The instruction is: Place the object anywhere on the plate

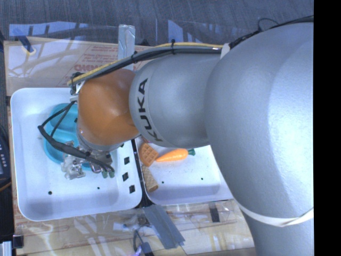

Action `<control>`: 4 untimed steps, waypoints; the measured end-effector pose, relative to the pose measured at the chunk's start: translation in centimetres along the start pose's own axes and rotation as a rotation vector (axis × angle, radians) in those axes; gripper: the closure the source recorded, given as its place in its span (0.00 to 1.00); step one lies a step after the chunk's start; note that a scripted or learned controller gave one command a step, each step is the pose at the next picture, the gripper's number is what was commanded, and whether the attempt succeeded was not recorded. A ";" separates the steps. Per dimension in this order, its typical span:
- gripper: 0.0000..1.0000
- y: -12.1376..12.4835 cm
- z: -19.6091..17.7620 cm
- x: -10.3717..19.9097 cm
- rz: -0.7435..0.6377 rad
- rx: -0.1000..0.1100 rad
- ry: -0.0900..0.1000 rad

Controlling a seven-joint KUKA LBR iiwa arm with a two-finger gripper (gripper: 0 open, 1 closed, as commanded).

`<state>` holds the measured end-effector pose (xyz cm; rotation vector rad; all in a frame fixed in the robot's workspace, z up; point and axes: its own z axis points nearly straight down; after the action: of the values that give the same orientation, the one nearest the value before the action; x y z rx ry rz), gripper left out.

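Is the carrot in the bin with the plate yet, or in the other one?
In the other one. The carrot lies in the right bin, beside a waffle piece; the blue plate is in the left bin.

Glossy white plastic bins [32, 196]; smooth blue plastic plate [56, 127].

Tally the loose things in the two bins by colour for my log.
Blue: 1, the plate in the left bin, partly under the arm.
Orange: 2, the carrot and a waffle-like piece in the right bin.
Tan: 1, a piece below them.
Total: 4 visible.
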<state>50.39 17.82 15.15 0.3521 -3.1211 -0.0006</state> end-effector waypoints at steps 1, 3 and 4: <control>1.00 -3.7 4.4 1.6 0.243 0.001 0.002; 1.00 -15.2 -4.2 4.4 0.227 0.002 -0.005; 1.00 -20.7 0.5 5.8 0.226 0.002 -0.002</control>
<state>49.31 -3.64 14.68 -0.0016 -3.1433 0.0025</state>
